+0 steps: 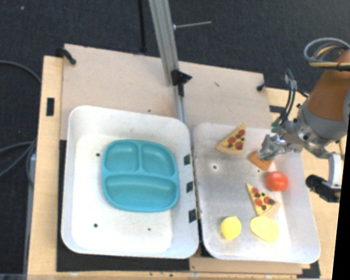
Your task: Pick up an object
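My gripper (273, 146) is hanging over the far edge of the right bin (304, 245), reaching in from the right. I cannot tell whether it is released, clenched or grasping anything; the tips are too small and blurred at this slant.

Directly under and just in front of the gripper an orange piece (260, 160) is lying on the bin floor, partly covered by the gripper. It looks to be touching or nearly touching the tips, but I am not seeing it between them.

To the left of the gripper, near it, a pizza slice (233, 140) is lying flat, with red dots on top. Just in front of the gripper, past the orange piece, a tomato (276, 180) is sitting. Further toward the near edge a second pizza slice (261, 200) is lying, close to the tomato. Nearer still, two yellow items are resting side by side: a lemon (230, 227) and a flatter yellow piece (265, 229), apart from each other.

Well to the left of the gripper the left bin (70, 231) is holding a teal tray (139, 176) with three compartments; it is lying flat near the bin's middle.

A metal pole (165, 35) is slanting up from between the bins, far left of the gripper.

No brands, labels or writing are readable anywhere.
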`<move>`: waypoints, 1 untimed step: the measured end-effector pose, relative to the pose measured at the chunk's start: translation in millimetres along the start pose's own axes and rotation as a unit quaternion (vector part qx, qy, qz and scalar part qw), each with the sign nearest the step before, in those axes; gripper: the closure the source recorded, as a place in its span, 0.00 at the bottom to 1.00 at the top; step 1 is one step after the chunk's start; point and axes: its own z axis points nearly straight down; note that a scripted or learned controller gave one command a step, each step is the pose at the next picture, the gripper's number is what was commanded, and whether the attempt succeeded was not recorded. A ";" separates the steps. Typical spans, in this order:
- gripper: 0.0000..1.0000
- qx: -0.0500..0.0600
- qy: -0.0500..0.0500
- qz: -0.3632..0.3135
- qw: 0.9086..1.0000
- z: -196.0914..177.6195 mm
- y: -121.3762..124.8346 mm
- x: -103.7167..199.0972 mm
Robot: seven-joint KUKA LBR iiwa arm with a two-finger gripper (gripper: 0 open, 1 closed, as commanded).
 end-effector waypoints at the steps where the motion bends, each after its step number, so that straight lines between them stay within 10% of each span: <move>1: 1.00 0.001 0.000 -0.003 1.000 -44.2 3.0 -2.8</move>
